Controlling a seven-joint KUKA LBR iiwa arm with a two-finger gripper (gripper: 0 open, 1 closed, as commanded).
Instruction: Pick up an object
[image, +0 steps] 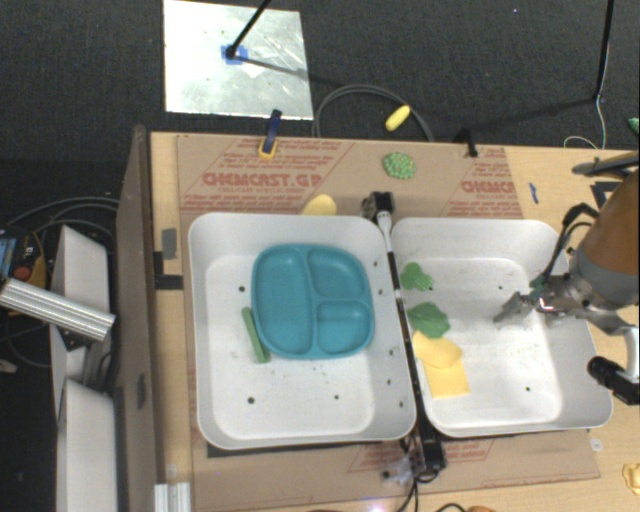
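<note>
i am watching the gripper (512, 307) hanging low over the right bin (500, 410), near its right side; i cannot tell its state. the yellow pieces (443, 366) and green leaves (424, 300) are lying well apart from it, along the bin's left wall. a blue plate (310, 300) is sitting in the left bin (225, 400).

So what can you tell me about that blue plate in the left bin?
The blue plate is a rounded-square tray, plastic by the look, split into three compartments: one tall on the left, two smaller on the right. It lies flat, face up, in the middle of the left bin. A green stick lies along its lower left edge.
</note>
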